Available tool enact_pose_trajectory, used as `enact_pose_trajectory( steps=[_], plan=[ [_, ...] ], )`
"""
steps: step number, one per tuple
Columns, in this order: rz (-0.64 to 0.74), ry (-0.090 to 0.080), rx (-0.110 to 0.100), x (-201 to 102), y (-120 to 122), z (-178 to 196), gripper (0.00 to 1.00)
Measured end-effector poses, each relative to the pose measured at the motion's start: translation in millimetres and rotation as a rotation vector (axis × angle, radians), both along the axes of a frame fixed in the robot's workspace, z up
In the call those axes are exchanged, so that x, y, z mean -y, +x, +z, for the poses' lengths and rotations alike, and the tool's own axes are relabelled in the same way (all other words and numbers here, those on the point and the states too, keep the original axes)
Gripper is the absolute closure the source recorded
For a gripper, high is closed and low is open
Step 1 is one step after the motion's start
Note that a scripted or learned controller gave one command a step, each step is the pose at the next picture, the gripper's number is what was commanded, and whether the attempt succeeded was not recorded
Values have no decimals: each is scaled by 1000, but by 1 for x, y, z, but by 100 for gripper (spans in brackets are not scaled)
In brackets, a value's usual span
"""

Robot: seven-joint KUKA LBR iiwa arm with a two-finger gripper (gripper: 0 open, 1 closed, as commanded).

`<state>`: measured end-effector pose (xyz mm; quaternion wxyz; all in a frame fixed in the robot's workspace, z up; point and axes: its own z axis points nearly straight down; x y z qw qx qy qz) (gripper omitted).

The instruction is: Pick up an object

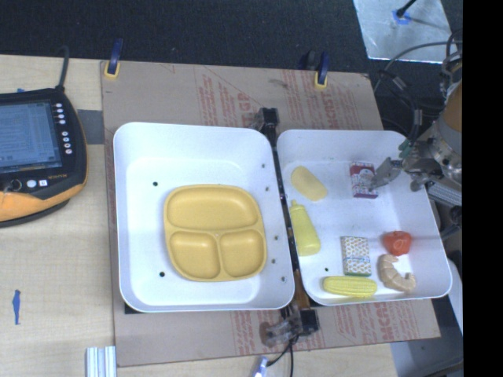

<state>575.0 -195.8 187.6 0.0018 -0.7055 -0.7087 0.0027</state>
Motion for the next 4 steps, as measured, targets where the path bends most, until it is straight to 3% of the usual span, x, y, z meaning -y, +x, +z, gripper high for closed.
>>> enact_pose_trajectory(
  steps=[1,2,3,4],
  plan=[
    [1,0,2,16,-54,-37,0],
    [2,1,2,-2,-63,-55,0],
    [2,1,10,11,-78,-92,0],
    [8,2,10,11,-77,-82,100]
  ],
)
